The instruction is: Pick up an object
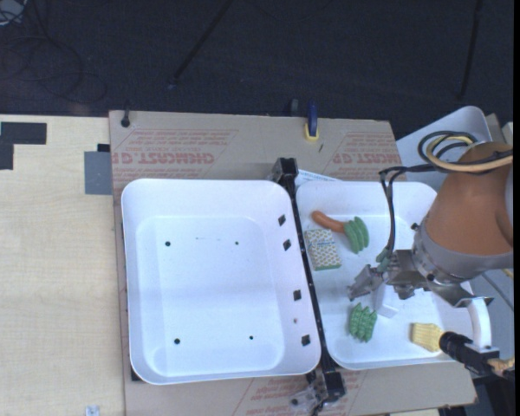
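- Green ridged toy (361,321) lies in the right bin (399,193), at six o'clock from the gripper (370,289).
- Gripper hovers just above it; finger spread: cannot tell.
- Carrot (328,221), patterned sponge (323,250) sit at eleven o'clock; brush (435,338) at four.

Single overhead slanted view of both bins (208,189)

A robotics lab: grey-and-orange arm (468,215), twin white bins (208,198) on a cardboard-lined bench (243,150) (cables trailing behind).
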Robot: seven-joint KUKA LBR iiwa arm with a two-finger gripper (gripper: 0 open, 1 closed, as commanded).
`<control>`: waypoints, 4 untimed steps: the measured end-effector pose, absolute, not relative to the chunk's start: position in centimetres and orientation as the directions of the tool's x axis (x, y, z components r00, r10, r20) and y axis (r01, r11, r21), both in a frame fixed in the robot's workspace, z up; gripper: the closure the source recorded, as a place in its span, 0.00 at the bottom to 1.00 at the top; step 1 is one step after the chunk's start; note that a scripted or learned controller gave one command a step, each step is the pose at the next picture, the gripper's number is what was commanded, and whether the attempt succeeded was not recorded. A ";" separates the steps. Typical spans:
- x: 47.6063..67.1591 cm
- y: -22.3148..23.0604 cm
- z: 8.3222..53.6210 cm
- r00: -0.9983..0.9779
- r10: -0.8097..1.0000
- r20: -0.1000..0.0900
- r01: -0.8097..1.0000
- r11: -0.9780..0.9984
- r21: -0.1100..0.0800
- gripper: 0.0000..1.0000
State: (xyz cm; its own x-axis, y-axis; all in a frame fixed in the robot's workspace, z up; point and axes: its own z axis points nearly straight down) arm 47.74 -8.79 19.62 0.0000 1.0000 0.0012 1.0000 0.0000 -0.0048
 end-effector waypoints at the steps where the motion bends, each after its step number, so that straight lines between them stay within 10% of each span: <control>1: 55.5 -12.3 17.2 -0.003 1.000 -0.001 1.000 0.003 0.002 0.00; 2: 64.6 -14.7 19.7 -0.005 1.000 -0.003 1.000 0.005 0.008 0.00; 4: 51.2 -21.4 39.5 0.001 1.000 -0.003 1.000 -0.001 0.007 0.00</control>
State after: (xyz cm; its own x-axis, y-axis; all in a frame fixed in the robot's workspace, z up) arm 51.16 -21.41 39.47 0.0013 1.0000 -0.0034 1.0000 -0.0013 0.0072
